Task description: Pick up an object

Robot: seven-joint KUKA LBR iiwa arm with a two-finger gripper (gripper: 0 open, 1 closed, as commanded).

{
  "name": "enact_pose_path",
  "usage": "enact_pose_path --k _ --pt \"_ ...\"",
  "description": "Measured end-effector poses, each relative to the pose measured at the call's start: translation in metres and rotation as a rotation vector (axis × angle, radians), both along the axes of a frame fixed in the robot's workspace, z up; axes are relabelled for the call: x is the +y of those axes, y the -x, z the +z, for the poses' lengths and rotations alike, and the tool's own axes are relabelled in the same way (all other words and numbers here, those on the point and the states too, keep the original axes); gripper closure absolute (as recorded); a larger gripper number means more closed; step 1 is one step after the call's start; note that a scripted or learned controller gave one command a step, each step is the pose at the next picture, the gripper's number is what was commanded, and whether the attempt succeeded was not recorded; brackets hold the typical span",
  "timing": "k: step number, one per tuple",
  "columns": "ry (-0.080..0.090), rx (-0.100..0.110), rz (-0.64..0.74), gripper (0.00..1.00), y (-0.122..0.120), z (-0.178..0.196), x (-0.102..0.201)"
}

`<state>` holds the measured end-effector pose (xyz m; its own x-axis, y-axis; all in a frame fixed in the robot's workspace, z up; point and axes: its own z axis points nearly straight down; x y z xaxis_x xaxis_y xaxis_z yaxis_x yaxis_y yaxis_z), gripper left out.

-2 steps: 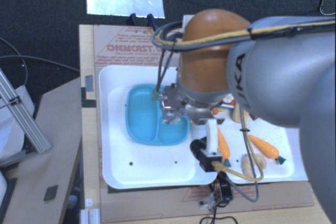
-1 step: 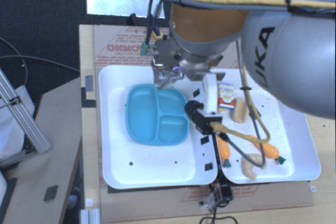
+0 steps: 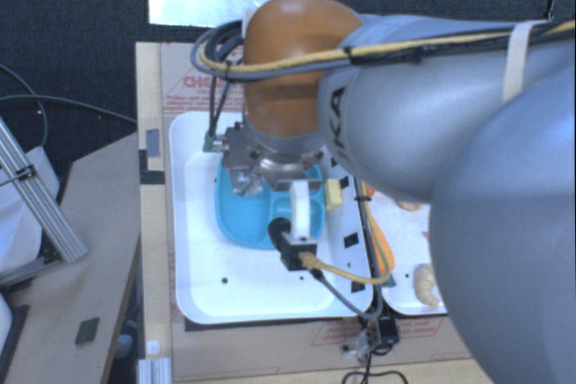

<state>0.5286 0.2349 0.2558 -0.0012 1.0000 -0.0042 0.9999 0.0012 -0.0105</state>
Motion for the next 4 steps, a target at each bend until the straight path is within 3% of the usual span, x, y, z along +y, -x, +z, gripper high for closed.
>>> enact_pose_path --k 1,2,3,4 --pt "-0.010 -0.028 0.003 1.00 -0.063 0.125 -0.001" --pt "-0.001 0.000 0.000 1.00 -0.012 0.033 -0.001" --pt "-0.006 -0.012 0.004 1.00 -0.015 0.049 0.000" --pt "-0.001 -0.003 -0.004 1.00 0.028 -0.006 -0.044"
